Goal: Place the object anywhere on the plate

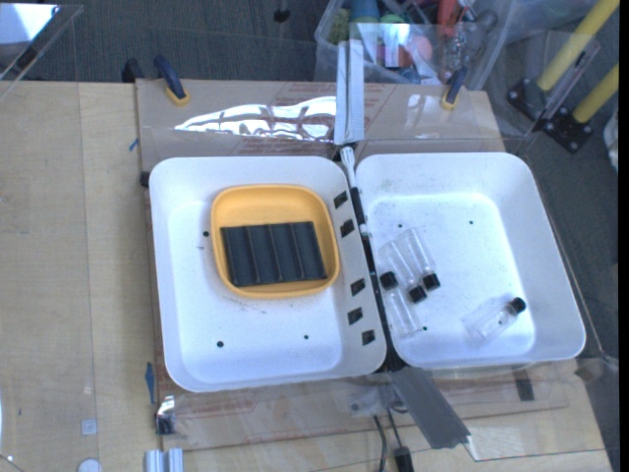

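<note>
A yellow plate sits in the left white bin. A dark ridged rectangular object lies flat on the plate, covering most of its inside. In the right white bin lie three clear small bottles with black caps: two side by side near the bin's left wall, and one alone at the front right.
A vertical divider with black clips runs between the two bins. A clear tub of mixed items stands behind the bins. A blue clamp lies at the back left of the bench.
</note>
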